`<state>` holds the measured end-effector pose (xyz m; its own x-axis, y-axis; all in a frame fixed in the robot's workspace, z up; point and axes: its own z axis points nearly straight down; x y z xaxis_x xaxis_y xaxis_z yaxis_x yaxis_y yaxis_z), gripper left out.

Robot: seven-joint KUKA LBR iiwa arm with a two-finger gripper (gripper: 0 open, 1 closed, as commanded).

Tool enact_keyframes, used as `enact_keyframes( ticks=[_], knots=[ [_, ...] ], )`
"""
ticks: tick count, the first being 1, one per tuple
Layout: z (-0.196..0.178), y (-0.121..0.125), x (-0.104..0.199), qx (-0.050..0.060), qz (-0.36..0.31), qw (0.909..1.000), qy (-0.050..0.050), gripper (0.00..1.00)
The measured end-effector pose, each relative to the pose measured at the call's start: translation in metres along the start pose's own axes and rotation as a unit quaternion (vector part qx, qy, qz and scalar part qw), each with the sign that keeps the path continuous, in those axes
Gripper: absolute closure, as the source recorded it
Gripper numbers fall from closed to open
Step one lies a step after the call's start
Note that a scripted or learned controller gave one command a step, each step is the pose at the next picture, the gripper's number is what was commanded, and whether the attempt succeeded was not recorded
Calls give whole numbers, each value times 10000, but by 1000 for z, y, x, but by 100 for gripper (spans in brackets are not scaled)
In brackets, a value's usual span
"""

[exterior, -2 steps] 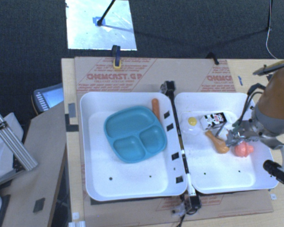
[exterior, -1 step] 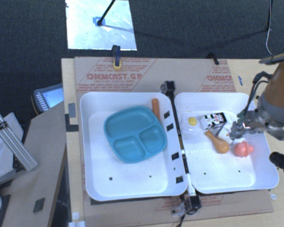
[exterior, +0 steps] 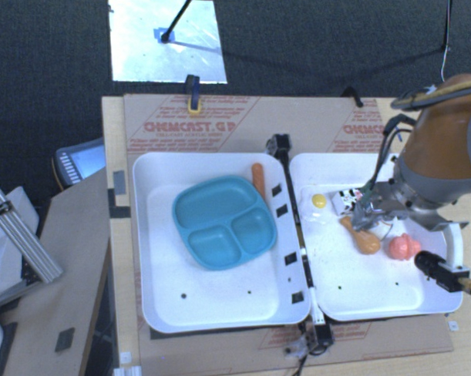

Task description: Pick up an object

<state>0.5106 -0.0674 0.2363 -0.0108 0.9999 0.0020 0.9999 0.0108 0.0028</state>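
Two shallow white bins, left bin [exterior: 158, 294] and right bin [exterior: 363, 298], look like smooth, faintly glossy plastic. Inside the left bin lies a turquoise divided plate [exterior: 223, 221] of smooth matt plastic. Beneath the bins, the desk [exterior: 218, 122] is covered in tan, matt, paper-like sheeting printed in red. Beyond the desk's far edge, a shiny metallic sheet [exterior: 167, 39] lies on dark, rough carpet [exterior: 46, 74].

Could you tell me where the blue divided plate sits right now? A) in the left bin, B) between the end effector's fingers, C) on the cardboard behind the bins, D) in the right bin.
A: the blue divided plate lies flat in the left bin, apart from the end effector over the right bin.
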Motion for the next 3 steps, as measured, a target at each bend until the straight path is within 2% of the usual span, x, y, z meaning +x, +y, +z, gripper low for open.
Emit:
enact_keyframes(
  ticks=[2, 3],
  knots=[
    [-1, 42, 117, -4, 1, 10000, 1, 100],
    [12, 53, 175, 4, 3, 10000, 1, 100]
  ],
)
